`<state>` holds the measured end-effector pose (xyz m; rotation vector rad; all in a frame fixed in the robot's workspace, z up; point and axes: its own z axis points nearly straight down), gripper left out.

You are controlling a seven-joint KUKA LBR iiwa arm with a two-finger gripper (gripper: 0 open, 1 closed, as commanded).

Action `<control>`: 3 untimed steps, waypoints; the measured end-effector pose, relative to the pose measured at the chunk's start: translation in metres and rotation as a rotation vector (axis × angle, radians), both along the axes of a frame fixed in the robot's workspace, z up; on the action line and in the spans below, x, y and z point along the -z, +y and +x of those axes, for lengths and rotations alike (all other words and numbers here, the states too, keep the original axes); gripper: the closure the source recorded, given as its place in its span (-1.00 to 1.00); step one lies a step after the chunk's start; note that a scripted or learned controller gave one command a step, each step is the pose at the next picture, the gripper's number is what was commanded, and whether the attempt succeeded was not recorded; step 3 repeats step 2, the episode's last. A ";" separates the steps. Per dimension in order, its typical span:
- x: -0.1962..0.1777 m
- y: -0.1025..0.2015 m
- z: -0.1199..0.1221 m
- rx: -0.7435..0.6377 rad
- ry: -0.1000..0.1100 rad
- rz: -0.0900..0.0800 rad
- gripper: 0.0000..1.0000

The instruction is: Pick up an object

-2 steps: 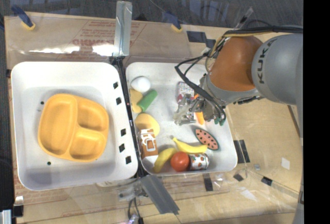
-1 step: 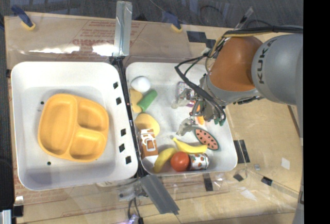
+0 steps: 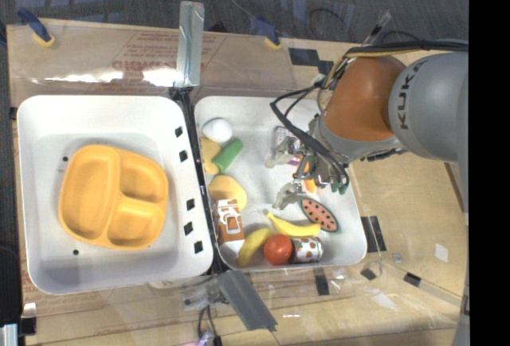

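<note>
Two white plastic bins [image 3: 32, 177] sit on a tan cardboard-covered worktop [image 3: 414, 209]. A yellow sectioned plastic tray [image 3: 114, 197], white egg [image 3: 217, 129], green cylinder [image 3: 229, 155], yellow banana [image 3: 293, 226], red tomato [image 3: 277, 249], and red black-seeded watermelon slice [image 3: 319, 214].

The arm [image 3: 414, 105] runs off the frame at 3 o'clock, so its base is cut off. Its orange band [image 3: 358, 101] hides the right bin's [image 3: 239, 109] rim at about 2 o'clock. The gripper [image 3: 288, 171] is a tangle of metal and cables; whether its fingers are apart is too unclear to tell. The can [image 3: 307, 250] at 5 o'clock of that bin is partly hidden behind the tomato [image 3: 277, 249], its label too small to read. The carton's [image 3: 230, 223] print is also unreadable.
</note>
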<state>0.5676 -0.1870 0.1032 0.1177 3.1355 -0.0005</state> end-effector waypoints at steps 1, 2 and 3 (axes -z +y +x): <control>0.000 0.000 0.000 0.000 0.000 0.000 -1.00; 0.000 0.000 0.000 0.000 0.000 0.000 -1.00; 0.000 0.000 0.000 0.000 0.000 0.000 -1.00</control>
